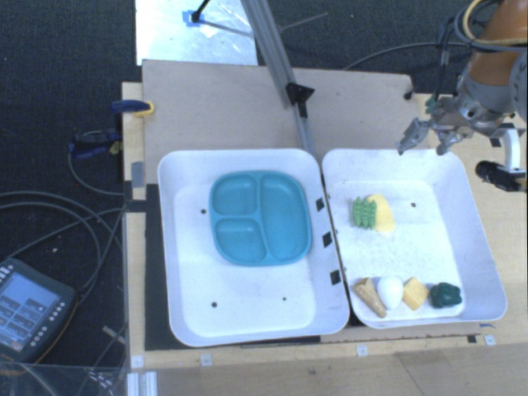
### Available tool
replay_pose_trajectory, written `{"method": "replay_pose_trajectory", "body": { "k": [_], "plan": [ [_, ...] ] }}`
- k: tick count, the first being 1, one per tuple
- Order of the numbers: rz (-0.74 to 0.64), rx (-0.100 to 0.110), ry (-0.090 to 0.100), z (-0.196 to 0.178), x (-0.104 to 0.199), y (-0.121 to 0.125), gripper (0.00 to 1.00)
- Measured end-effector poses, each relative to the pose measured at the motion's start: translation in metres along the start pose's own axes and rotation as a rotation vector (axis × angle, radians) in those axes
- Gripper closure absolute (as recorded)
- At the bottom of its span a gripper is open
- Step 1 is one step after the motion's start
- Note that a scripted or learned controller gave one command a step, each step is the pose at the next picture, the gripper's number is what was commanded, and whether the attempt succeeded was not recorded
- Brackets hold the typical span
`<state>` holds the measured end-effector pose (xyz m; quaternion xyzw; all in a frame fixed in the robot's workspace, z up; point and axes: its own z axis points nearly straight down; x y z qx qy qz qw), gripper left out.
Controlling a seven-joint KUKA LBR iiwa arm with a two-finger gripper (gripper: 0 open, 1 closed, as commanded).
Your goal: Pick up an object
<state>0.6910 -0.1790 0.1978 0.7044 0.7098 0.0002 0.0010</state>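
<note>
Gripper [427,143] hangs open and empty over the right bin's [462,180] far edge. Toy foods [404,294] lie along its near edge, unreached.

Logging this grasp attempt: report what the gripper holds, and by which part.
Nothing is held. The gripper hangs open above the far edge of the right bin, with no object between its fingers.

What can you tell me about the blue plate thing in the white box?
The blue divided plate lies flat in the left white bin, toward its far side. It looks like smooth plastic, roughly square with rounded corners, split into three compartments: two on the left and one long one on the right. The compartments hold nothing. Only the bin floor touches it.
</note>
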Motion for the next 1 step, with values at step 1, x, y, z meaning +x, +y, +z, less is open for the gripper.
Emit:
{"method": "replay_pose_trajectory", "body": {
  "k": [1],
  "plan": [
    [-0.001,0.000,-0.001,-0.0001,-0.0002,0.0000,0.00]
  ]
}}
